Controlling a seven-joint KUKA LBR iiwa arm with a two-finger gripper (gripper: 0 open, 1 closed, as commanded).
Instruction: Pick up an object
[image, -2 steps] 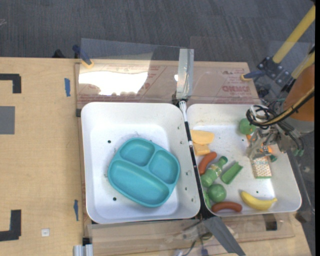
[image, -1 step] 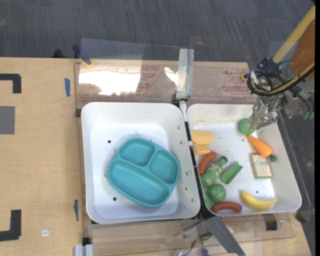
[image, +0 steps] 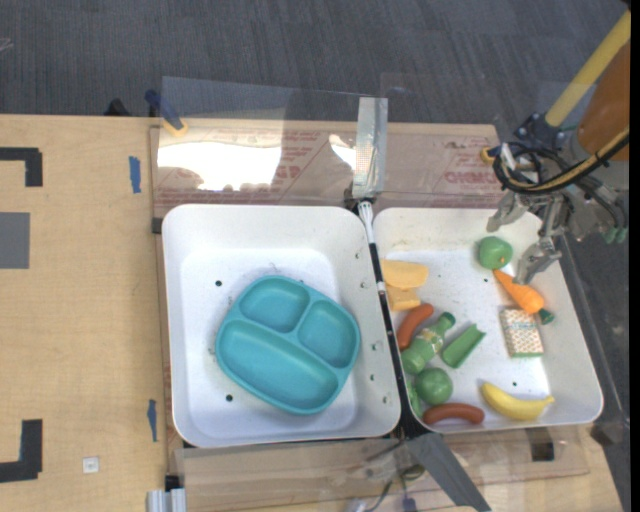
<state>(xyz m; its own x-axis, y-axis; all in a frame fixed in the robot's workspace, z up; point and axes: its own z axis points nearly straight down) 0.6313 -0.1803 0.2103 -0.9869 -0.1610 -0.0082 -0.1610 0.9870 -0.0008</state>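
camera: one, sitting fixed above the bench (image: 70, 300) | facing: looking down at a slant | range: taking in both white bins (image: 190, 250) from moderate height | arm (image: 600, 70) entering at the right edge

Bright, even light falls from above, and colours read clearly across the frame. Strong glare washes out the clear panel (image: 250, 150) at the upper centre, above the left bin (image: 190, 240), hiding its printed lettering there. Both white bins look nearly overexposed, with soft, short shadows under the teal tray (image: 288, 345). The picture is slightly soft and grainy, and the gripper (image: 525, 235) at upper right looks blurred
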